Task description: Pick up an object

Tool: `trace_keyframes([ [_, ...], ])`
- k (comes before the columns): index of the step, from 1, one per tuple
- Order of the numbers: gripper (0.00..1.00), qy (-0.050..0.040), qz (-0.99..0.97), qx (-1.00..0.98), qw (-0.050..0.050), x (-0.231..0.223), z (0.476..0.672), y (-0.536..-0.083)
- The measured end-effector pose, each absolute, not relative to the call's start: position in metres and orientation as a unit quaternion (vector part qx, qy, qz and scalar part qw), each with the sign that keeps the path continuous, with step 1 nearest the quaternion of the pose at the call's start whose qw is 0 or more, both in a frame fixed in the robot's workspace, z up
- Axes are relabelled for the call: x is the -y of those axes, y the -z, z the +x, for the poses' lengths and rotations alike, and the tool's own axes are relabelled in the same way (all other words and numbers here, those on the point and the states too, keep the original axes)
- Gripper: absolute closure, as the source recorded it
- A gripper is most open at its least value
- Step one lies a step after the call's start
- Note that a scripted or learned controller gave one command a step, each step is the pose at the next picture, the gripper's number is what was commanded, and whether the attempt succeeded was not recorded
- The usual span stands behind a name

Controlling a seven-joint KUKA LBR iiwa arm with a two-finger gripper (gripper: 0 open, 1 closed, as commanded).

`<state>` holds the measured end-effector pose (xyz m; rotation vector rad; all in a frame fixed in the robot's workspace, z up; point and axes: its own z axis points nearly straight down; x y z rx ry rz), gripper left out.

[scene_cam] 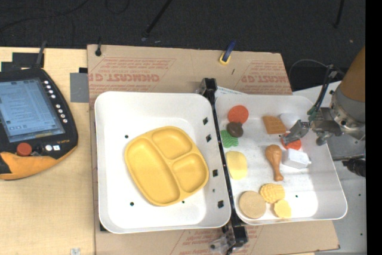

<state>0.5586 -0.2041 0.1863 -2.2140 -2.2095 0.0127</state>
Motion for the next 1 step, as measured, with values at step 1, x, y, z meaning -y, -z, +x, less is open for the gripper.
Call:
trace_keyframes([
  [1,0.0,-0.0004,-0.707,0.707,0.001,0.2044,0.5616,-0.1946],
])
